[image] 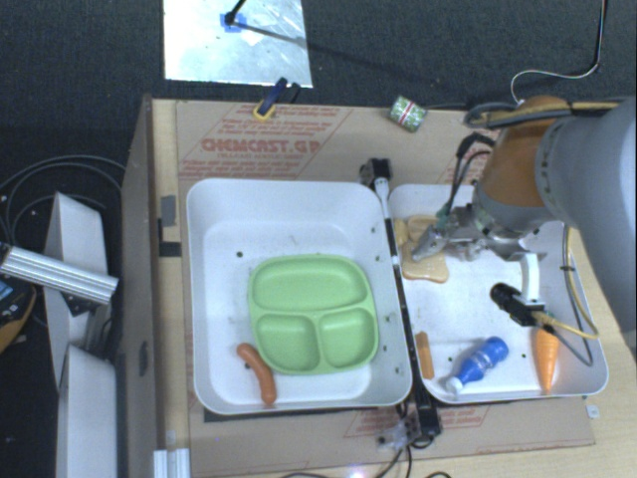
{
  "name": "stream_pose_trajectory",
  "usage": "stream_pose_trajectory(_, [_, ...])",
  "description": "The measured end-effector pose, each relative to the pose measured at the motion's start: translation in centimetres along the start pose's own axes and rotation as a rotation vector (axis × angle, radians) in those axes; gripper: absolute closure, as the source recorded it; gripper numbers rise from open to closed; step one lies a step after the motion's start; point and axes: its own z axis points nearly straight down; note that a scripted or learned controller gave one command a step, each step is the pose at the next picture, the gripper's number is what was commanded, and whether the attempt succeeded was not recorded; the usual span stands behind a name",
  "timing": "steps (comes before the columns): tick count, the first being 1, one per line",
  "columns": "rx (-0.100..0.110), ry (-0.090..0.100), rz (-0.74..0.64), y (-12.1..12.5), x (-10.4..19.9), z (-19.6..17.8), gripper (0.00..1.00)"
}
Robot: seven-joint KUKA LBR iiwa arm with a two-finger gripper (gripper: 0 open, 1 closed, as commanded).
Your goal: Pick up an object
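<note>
In the right bin [572, 381], my gripper [439, 239] hangs low over a tan slice of toast [426, 270] that lies against the bin's left wall. The gripper covers part of the toast, and I cannot make out a grip on it. A blue bottle with a white cap [478, 361] lies near the front of that bin. An orange carrot [546, 357] sits to its right, and a small orange stick [423, 354] lies by the left wall.
The left bin [214, 227] holds a green divided plate [314, 312] and a brown sausage [259, 371] at its front left. Behind the bins, a small green can [407, 113] and a yellow-and-blue clip [271, 101] lie on the cardboard. The arm crosses the right bin's back right.
</note>
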Motion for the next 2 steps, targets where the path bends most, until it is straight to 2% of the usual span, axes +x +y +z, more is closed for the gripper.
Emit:
stream_pose_trajectory(1, [0.007,-0.005,0.000,3.62,0.37,-0.02,0.00])
stream_pose_trajectory(2, [0.013,-0.003,-0.003,3.51,0.38,-0.95,1.00])
